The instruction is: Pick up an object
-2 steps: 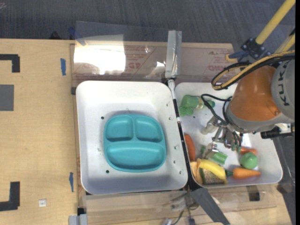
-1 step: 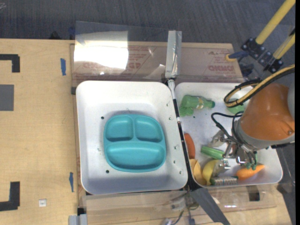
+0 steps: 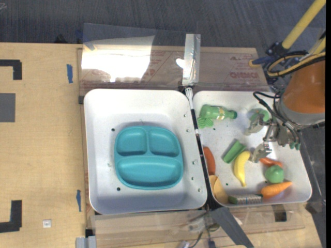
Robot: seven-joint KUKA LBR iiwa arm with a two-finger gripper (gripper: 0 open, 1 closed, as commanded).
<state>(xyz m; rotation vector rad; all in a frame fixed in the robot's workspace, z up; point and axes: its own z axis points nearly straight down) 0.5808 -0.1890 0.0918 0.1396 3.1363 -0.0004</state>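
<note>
My gripper (image 3: 260, 152) hangs low over the right bin (image 3: 305, 190), below the arm's orange band (image 3: 306, 91). Its tip sits just right of the upper end of a yellow banana (image 3: 241, 168) and above a green and red round toy (image 3: 273, 173). An orange carrot (image 3: 274, 189) lies near the bin's front right corner. A green block (image 3: 232, 151) lies left of the banana, and a green bottle-shaped toy (image 3: 214, 113) lies at the back left of this bin. Nothing can be seen held in the gripper.
The left bin (image 3: 98, 107) holds a teal divided plate (image 3: 148, 156). Along the right bin's left wall lie a red-orange piece (image 3: 209, 159) and a tan piece (image 3: 218, 188). A dark bar (image 3: 245, 199) lies at its front edge. Cables (image 3: 282, 61) trail at the back right.
</note>
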